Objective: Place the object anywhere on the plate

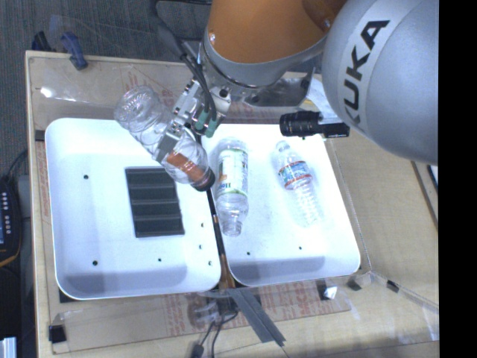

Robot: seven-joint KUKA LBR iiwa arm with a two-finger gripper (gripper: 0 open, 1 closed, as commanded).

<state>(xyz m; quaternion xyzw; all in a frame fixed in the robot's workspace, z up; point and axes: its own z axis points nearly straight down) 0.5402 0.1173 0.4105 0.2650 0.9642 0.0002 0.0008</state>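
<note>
Clear bottle [160,129] sits tilted in the gripper [173,136], fingers closed on it; slick plastic may slip before reaching the dark plate [154,201].

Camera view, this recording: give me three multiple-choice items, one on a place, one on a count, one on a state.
1. Where is the dark ribbed plate?
A. Left bin
B. Right bin
C. On the floor

2. How many bottles lie flat in the right bin?
A. None
B. Two
C. Four

3. How is the clear bottle at the gripper?
A. Lying on the plate
B. Raised and tilted above the left bin
C. Standing upright in the right bin

Answers: 1 A, the plate sits on the left bin's floor. 2 B, a green-labelled bottle and a red-labelled bottle. 3 B, it slants clear of the plate.
</note>
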